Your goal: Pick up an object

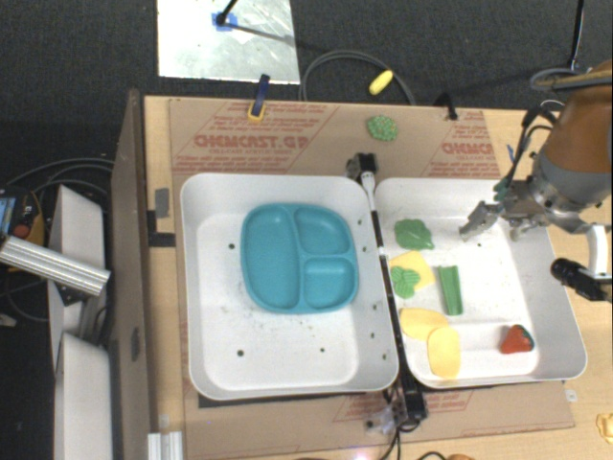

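Nearby, 1 flat green leaf-shaped piece (413, 233), lobed, on white bin (560, 295).

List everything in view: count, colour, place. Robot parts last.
bins: two, white, side by side on the bench
divided plate: one, teal, left bin
leaf pieces: two, green, right bin, left side
yellow pieces: three, right bin, left and lower part
stick: one, green, middle of right bin
strawberry: one, red, right bin, lower right
round green piece: one, on the board behind the bins
arm: one, grey and orange, over the right bin
pincer: one, above the right bin's upper part
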### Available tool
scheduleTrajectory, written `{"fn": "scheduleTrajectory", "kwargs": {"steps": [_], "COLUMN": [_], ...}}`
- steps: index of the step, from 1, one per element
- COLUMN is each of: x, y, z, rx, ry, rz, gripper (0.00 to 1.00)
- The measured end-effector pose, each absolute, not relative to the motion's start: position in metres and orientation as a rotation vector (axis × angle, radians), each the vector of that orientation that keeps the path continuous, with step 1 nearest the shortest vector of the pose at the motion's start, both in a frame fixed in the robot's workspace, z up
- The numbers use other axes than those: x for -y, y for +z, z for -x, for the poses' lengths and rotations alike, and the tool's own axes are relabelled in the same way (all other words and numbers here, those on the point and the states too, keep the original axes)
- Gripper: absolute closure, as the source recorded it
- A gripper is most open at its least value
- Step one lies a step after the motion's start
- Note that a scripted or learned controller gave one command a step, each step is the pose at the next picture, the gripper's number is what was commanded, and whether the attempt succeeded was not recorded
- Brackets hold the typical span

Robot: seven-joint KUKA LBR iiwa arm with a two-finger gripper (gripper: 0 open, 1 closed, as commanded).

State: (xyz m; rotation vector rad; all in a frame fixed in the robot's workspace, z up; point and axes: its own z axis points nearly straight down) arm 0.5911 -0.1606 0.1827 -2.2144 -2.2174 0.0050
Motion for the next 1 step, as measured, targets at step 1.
{"fn": "scheduleTrajectory", "kwargs": {"steps": [1], "x": [0.1252], "y": [0.0794], "z": [-0.5624], "rx": [2.221], "ry": [0.001], "rz": [2.217], "gripper": [0.0]}}
